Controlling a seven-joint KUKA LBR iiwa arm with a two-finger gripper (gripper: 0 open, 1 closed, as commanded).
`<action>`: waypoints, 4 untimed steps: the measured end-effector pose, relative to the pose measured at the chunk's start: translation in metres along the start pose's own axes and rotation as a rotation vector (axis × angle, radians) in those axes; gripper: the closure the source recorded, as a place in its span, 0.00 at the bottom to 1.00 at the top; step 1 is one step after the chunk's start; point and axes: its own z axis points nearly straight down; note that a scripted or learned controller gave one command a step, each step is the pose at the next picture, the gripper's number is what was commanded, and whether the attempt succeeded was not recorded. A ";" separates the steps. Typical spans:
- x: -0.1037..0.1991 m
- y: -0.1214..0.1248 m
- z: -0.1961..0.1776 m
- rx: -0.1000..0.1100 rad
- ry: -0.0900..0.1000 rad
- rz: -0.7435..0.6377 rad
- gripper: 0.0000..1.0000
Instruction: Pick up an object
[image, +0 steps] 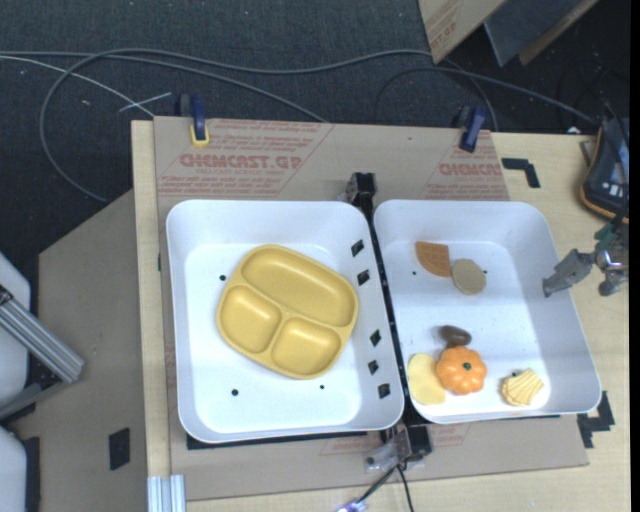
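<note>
1. Camera view, right side first: the gripper (588, 270) sits over the right rim of the right bin (540, 225), about halfway down that edge. It's a small grey shape partly cut off by the frame edge, and honestly there's no telling from this angle whether it's spread wide or pinched narrow. It's well apart from all the loose items.
2. The stuff to pick from is all in the right bin. Up top there's a flat tan-orange piece (432, 258) with a round beige thing (468, 276) touching its lower right side.
3. Lower down is a cluster: a small orange pumpkin (461, 370), a dark brownish lump (455, 335) just behind it and touching, and a pale yellow piece (424, 380) pressed against the pumpkin's left side, near the bin's left wall.
4. A ridged yellow bit (523, 386) lies on its own near the front right corner, just beside the pumpkin but not touching it.
5. The left bin (190, 300) holds a yellow divided plate (287, 310) with three compartments, lying flat and turned at an angle, roughly in the middle.
6. The two bins sit side by side, joined by a black strip of clips (368, 290), on a cardboard sheet (250, 155) with red printing, held down by a blue clamp (198, 118) at its back edge.
</note>
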 end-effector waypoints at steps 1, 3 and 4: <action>0.000 0.002 -0.005 -0.011 -0.003 -0.003 0.00; 0.001 -0.008 0.117 -0.005 0.000 -0.003 0.00; 0.004 -0.008 0.169 -0.005 0.005 -0.006 0.00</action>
